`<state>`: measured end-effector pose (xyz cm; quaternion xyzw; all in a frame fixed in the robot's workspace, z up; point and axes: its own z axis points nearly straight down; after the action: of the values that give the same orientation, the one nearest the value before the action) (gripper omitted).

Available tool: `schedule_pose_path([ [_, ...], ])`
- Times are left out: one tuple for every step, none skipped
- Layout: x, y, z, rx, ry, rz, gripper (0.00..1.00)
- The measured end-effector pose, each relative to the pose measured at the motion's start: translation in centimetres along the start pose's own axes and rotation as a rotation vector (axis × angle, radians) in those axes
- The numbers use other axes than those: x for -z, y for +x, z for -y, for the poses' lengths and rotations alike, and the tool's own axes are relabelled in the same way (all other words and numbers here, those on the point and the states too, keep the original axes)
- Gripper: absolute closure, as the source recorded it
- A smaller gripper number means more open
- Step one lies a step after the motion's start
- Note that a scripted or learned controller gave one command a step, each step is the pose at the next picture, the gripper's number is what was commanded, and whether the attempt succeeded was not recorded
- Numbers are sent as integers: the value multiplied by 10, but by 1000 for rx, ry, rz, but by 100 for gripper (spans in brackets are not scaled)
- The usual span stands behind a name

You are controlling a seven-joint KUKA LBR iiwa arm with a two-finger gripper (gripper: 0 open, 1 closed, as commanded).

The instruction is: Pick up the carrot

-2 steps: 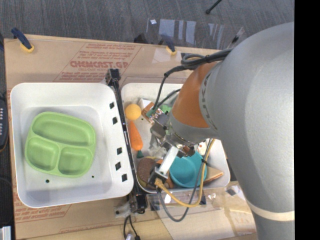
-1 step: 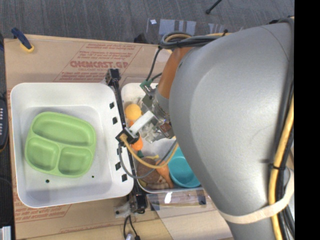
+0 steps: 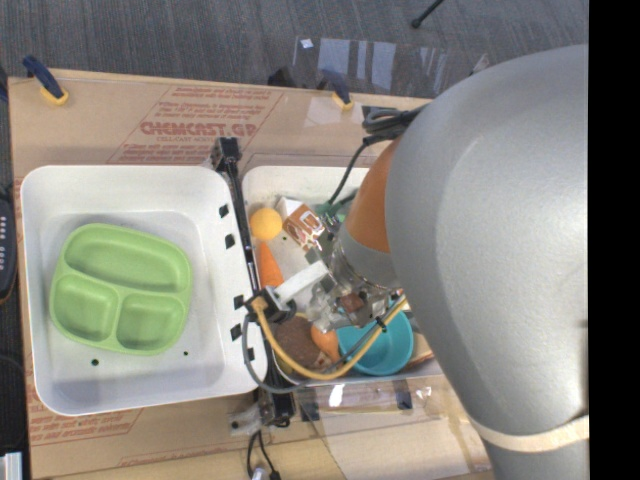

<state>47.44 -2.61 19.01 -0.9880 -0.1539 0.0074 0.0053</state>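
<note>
Carrot (image 3: 269, 265): orange, lying in the right bin (image 3: 300, 180) against its left wall, just below a yellow-orange ball (image 3: 265, 224). Lower end hidden beneath a white block (image 3: 292, 286) on the arm's wrist assembly.

Arm (image 3: 500, 238): large grey body reaching in from the right, covering most of the right bin. Orange band (image 3: 368, 213) visible above the wrist.

Pincer (image 3: 325, 313): lowered into the right bin, near the carrot's lower end. Fingers buried among wrist hardware and cabling; released or clenched cannot be told. Nothing seen between them.

Other contents of the right bin: a small package with red and white print (image 3: 303, 228) beside the ball; a teal bowl (image 3: 385, 343) at the lower right; a brown round item (image 3: 293, 340) and a small orange item (image 3: 324, 342) near the lower edge. A yellow cable (image 3: 345, 361) looped across the lower part of the bin.

Left bin (image 3: 50, 193): holding a green divided tray (image 3: 122, 288) with three compartments, set toward the left side.

Desk (image 3: 150, 118): covered with printed brown cardboard. A black clip strip (image 3: 238, 248) running along the seam where both bins meet.
</note>
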Motion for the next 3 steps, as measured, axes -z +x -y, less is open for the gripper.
schedule_pose_path([
  [-1,26,81,36,0,-3,100],
  [8,26,80,49,7,7,100],
  [10,30,91,-93,-8,-4,100],
])
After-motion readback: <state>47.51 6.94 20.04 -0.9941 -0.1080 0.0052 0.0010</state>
